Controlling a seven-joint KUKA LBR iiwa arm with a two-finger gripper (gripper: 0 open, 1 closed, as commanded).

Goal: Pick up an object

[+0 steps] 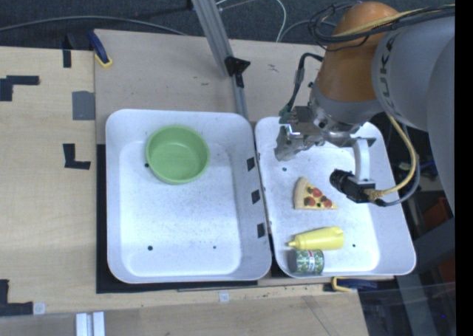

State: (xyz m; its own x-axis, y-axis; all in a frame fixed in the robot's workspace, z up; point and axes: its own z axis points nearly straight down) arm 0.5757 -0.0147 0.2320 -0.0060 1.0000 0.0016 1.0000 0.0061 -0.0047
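A KUKA arm's gripper (290, 144) hangs over the upper left of the right-hand bin (392, 253) on the bench (44, 201), nothing visible in its grasp; how wide it stands cannot be told. The nearest pick, a toy pizza slice (313, 196), lies just below and slightly right of it, tip pointing left. A yellow bottle (318, 238) and a small can (306, 261) sit farther down, while a green bowl (177, 153) rests in the left bin (126, 253).

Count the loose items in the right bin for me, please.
3: a pizza slice mid-bin, a yellow bottle below it, and a green can at the near rim. The arm may hide more at the far end.
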